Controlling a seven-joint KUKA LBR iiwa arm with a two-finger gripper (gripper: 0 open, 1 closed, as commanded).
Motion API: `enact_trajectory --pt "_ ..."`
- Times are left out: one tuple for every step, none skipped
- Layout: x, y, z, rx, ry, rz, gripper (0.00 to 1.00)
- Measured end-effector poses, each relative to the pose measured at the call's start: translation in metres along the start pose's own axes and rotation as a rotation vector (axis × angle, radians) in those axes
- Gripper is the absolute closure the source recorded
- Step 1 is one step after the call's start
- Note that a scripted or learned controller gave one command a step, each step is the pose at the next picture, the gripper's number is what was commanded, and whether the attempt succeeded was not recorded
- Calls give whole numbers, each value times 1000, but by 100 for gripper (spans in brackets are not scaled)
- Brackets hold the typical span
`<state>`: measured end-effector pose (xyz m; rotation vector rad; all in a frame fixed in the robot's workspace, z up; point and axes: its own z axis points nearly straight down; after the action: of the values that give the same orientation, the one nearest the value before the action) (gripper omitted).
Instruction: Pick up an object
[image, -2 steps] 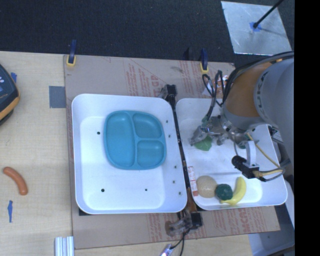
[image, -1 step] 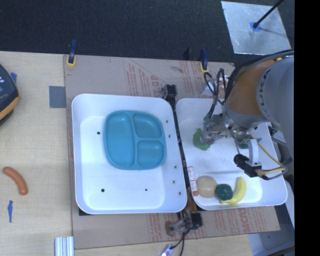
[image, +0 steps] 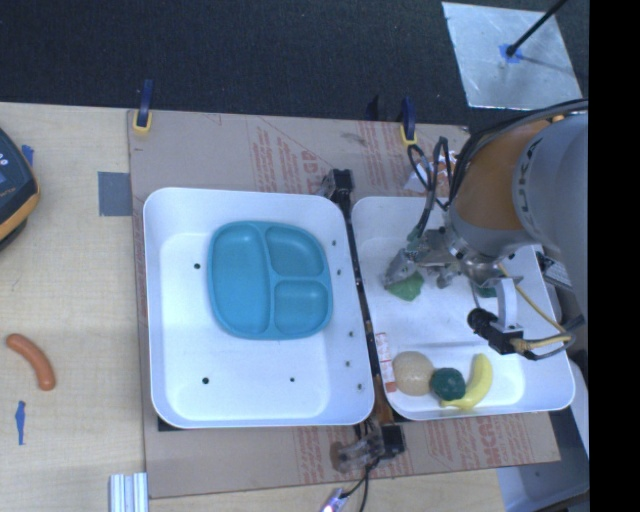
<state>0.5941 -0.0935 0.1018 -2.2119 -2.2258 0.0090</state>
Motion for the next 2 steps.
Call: enact_trajectory --pt "-1 0 -10 1 0 -1 100" --pt "-1 0 -10 1 0 -1 0"
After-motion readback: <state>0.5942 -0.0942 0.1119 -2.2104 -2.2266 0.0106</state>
